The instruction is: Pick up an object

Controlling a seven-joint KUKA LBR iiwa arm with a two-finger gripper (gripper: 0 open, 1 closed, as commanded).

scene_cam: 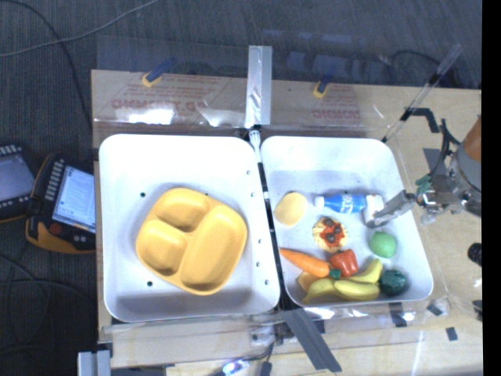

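A wooden bench [438,108] on dark carpet carries my two white bins side by side. From the overhead camera, the left bin [125,171] holds a yellow divided plate [192,240]. The right bin [391,163] has all the candidates: a pale round piece [290,208], a blue-and-white bottle [343,203] lying flat, a small pizza-like toy [329,231], a carrot [304,262], a red pepper [345,262], bananas [352,286], a dark green item [393,281] in the near corner, and a green lime [383,244].

My gripper [377,216] comes in from the right and sits low in the right bin, its tip between the bottle's cap end and the lime, close to both. I cannot tell how its jaws stand, and I see nothing held.

I'd judge the lime the cleaner target, since it lies apart from the cluttered pile. I'd centre over it, descend straight, and close gently, as a round toy may squirt sideways toward the bin wall.
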